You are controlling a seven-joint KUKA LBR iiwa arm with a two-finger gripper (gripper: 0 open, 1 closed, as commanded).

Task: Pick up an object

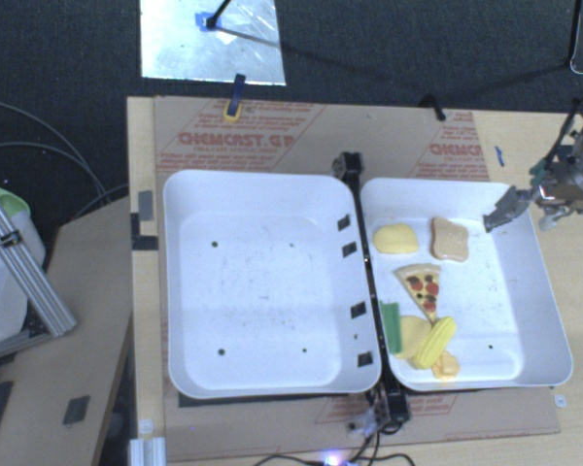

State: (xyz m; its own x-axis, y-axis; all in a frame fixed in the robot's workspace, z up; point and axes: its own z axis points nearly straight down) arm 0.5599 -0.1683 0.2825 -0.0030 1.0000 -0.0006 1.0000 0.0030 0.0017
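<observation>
The gripper [500,212] hovers over the right bin [539,289], far right part. Whether its jaws are released, I cannot tell. A pizza slice [422,287] lies left of it.

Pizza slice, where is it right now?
The pizza slice lies in the right bin, near its middle divider side. It sits below the yellow piece and the toast, just above the corn.

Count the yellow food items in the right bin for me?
3, possibly more hidden: a yellow blob near the divider, a corn cob toward the near edge, and a yellow lump touching the corn's left side.
</observation>
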